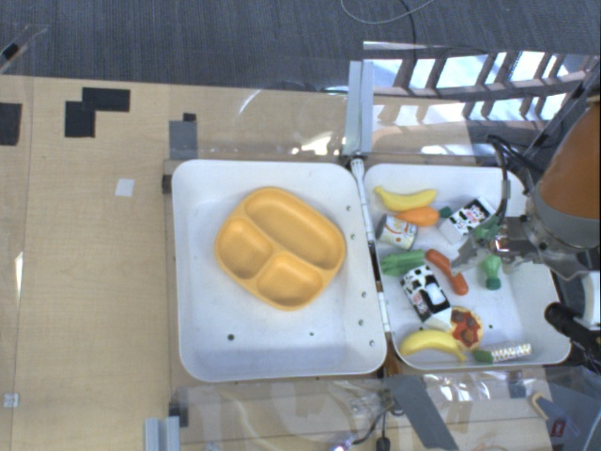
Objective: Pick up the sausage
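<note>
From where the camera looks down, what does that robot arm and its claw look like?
The arm is bulky and rounded, grey with a broad orange band above the wrist. Dark cables loop beside it. Its gripper is small, of grey metal, with thin fingers reaching out to the left. No markings can be made out on it.

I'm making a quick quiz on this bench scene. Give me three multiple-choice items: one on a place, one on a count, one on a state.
1. Where does the sausage lie?
A. right bin
B. left bin
C. on the yellow plate

2. How many bananas are there?
A. one
B. two
C. four

3. How does the yellow plate sit?
A. flipped over
B. on edge
C. flat, hollows up

Answers: 1 A, it lies among the toys in the right bin. 2 B, one banana at that bin's far end, another at its near end. 3 C, its three hollows face up.
</note>
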Robot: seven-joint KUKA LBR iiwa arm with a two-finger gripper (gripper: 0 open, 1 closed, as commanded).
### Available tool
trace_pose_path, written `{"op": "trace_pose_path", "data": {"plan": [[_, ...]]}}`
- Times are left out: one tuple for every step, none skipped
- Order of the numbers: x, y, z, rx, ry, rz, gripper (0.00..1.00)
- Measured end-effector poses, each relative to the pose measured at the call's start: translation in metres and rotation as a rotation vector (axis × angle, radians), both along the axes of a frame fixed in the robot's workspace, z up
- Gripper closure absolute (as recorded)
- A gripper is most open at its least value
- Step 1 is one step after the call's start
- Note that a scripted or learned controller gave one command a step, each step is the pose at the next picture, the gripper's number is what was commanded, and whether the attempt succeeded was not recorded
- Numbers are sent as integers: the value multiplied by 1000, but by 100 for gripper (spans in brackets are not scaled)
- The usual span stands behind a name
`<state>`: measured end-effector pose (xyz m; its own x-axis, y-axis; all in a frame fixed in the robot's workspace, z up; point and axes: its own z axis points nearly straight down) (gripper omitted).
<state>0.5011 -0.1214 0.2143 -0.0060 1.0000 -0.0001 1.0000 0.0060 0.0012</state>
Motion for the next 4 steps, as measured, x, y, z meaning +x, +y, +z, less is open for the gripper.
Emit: {"op": "trace_pose_path", "data": {"plan": [[24,-10,-91,-7,-37,55,0],[83,-24,-103,-15,-43,430,0],[107,-54,-112,-5,-17,609,0],[129,-56,-112,-2,40,674,0]]}}
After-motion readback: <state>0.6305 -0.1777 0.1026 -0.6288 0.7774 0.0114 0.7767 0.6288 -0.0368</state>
